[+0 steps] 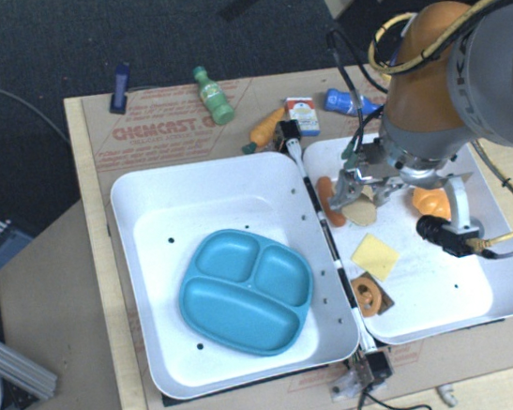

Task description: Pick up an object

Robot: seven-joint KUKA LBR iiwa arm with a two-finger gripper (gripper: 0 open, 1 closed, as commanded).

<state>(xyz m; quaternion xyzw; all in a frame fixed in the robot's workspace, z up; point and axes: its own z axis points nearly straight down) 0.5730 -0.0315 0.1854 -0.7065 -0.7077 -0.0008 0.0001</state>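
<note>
Leftmost, the left bin (134,207) holds a blue divided plate (246,291), its long axis running from upper left to lower right. Behind both bins, on the brown board (114,267), lie a dark blue marker (119,88), a green bottle (214,95) pointing its cap toward the upper left, an orange carrot-like piece (267,128), a small red and white carton (302,115) and a blue object (341,100), partly cut off by cables.

Further right, the right bin (497,298) holds several small things. A reddish sausage-shaped piece (330,200) lies against the bin's left wall, its long axis nearly straight up and down the view. Just beside it sits a pale tan lump (362,214), partly under the gripper. A yellow square slice (374,256) lies near the middle, turned so its corners point up and down, and a brown pretzel-like piece (368,295) sits below it by the left wall. An orange object (431,199) is half hidden by the wrist.

The gripper (368,188) hangs low over the tan lump and the sausage piece; whether its fingers are spread or closed, or touch anything, cannot be made out, since the grey arm (464,66) and its orange band cover much of it.
</note>
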